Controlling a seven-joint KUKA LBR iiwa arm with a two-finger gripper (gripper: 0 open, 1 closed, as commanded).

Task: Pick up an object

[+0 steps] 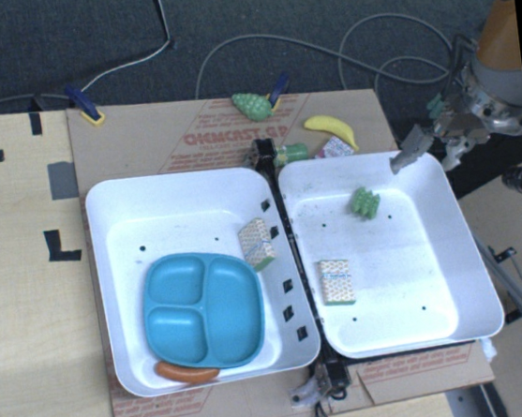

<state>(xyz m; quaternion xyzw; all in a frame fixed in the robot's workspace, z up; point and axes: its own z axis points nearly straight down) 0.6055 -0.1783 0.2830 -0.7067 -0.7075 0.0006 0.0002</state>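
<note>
Sitting untouched in the 2 bins, nothing is picked yet. Left bin: blue divided plate, orange sausage lying left-right, patterned box. Right bin: patterned packet with its long axis running top-bottom, green clump. The gripper hovers at the bin's far-right corner; its grasp state I cannot tell.

Grey arm, orange band above wrist, grey metal pincer, bundled cables
</note>
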